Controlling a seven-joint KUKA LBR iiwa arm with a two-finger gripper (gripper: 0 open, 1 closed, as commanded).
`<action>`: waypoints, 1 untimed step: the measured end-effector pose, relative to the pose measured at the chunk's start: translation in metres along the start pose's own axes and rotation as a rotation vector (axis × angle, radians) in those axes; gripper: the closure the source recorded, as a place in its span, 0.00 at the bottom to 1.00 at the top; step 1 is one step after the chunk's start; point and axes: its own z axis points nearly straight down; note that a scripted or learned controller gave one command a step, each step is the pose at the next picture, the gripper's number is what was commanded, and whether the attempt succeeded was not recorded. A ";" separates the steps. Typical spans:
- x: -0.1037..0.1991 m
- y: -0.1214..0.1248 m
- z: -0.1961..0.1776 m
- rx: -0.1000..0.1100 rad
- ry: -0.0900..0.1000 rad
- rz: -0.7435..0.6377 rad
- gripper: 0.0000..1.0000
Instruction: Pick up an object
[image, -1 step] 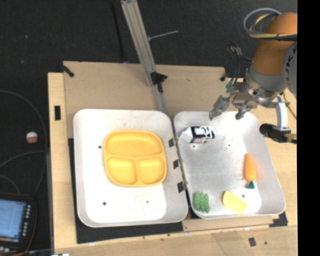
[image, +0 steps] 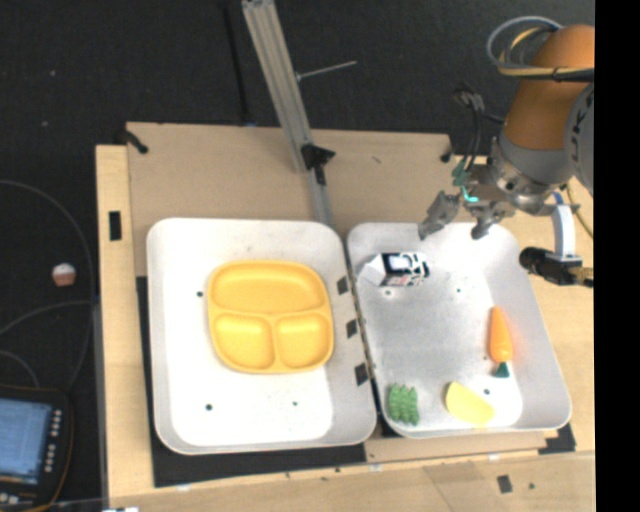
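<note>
Gripper (image: 461, 222) is seen over the far edge of the right bin (image: 455, 325), fingers spread apart w/ nothing between them. A small black-and-white object (image: 400, 268) lies just below-left of it. Carrot (image: 500, 336), yellow piece (image: 468, 403) & green piece (image: 403, 402) are spread further below. Yellow divided plate (image: 270, 314) sits far left, in the left bin (image: 180, 330).
</note>
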 end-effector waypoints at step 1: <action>-0.012 -0.001 0.051 0.004 -0.001 0.005 0.00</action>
